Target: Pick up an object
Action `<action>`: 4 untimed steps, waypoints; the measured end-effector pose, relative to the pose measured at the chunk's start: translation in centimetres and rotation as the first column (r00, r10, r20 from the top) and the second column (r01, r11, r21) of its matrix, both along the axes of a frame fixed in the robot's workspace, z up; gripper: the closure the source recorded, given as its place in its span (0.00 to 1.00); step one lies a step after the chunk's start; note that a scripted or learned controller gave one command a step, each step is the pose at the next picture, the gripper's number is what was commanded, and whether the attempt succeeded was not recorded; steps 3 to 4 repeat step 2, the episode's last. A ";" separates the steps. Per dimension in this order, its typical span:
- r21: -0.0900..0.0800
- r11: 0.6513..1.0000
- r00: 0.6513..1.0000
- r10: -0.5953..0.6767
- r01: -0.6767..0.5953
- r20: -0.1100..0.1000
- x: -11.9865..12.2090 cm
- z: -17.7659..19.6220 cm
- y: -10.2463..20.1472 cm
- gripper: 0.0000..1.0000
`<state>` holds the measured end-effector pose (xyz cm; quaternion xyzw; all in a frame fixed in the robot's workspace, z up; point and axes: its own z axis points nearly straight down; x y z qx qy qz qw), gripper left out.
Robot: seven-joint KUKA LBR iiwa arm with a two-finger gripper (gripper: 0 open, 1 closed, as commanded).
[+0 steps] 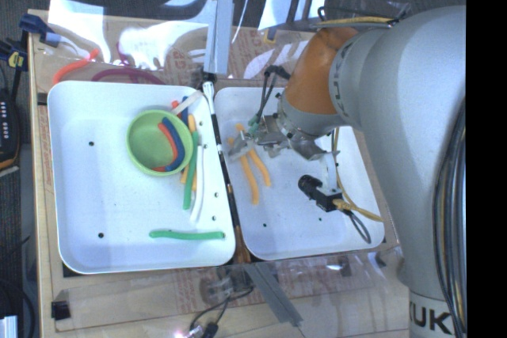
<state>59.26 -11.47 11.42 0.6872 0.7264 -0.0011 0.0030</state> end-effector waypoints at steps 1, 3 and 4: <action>0.001 1.000 1.000 0.000 0.000 0.000 0.0 1.0 0.0 1.00; 0.001 1.000 1.000 0.000 0.000 0.000 0.0 1.0 0.0 0.00; 0.001 1.000 1.000 0.000 0.000 0.000 0.0 1.0 0.0 0.00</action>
